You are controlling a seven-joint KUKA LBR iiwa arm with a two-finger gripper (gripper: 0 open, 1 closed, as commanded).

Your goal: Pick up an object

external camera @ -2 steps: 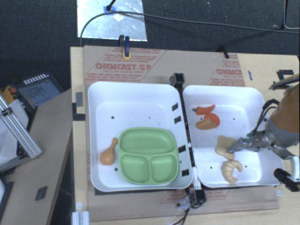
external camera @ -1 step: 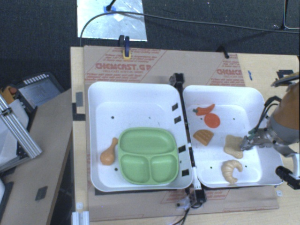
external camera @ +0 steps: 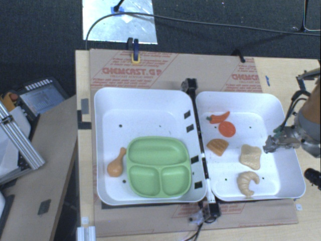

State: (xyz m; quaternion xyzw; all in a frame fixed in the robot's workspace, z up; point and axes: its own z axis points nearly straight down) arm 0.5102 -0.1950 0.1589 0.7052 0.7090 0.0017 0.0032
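Observation:
The right bin [external camera: 271, 104] holds a red-orange chili-like piece [external camera: 218, 117], a red round slice [external camera: 227, 129], an orange wedge [external camera: 217, 146], a pale chunk [external camera: 250, 156] and a beige croissant [external camera: 248, 182]. In the left bin [external camera: 113, 102] lie a green divided plate [external camera: 158, 165] and an orange-brown drumstick [external camera: 116, 163]. My gripper [external camera: 272, 143] reaches in over the right bin's right side, just right of the pale chunk and apart from it. Nothing shows between its tips.
A black divider [external camera: 195, 129] runs between the bins. Cardboard [external camera: 165, 69] lies under them. A clamp [external camera: 134, 49] sits at the back edge, with cables beyond it. At the far left are a side table and a metal rail [external camera: 20, 139].

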